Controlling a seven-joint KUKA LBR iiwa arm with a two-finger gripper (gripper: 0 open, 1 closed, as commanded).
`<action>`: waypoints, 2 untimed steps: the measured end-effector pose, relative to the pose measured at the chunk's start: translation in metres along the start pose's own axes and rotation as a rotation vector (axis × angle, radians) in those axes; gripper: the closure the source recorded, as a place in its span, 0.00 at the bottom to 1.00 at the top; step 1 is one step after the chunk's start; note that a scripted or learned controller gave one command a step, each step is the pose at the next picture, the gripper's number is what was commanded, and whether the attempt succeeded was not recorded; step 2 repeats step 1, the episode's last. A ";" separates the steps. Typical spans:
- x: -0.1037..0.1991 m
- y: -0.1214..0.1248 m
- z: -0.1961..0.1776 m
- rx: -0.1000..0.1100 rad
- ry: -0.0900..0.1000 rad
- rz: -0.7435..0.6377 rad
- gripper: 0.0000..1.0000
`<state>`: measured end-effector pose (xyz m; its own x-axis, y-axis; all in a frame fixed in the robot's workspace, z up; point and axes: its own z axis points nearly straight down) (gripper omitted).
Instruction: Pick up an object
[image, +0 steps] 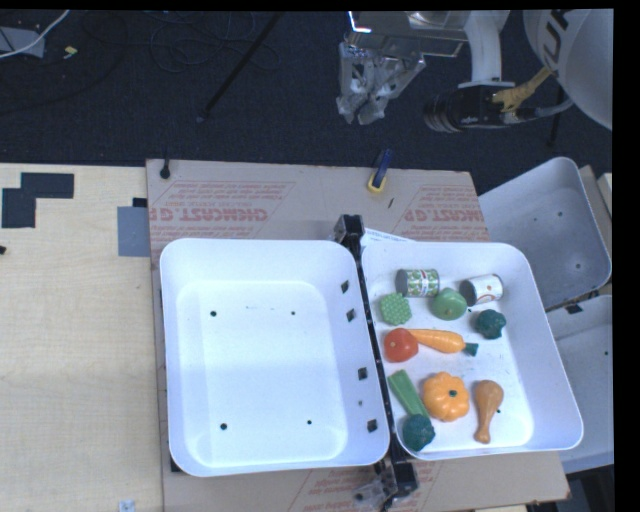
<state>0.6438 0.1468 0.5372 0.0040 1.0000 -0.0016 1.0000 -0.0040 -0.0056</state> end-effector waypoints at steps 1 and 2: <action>-0.058 0.000 0.000 0.000 0.000 0.001 1.00; -0.058 0.000 0.000 0.000 0.000 0.001 1.00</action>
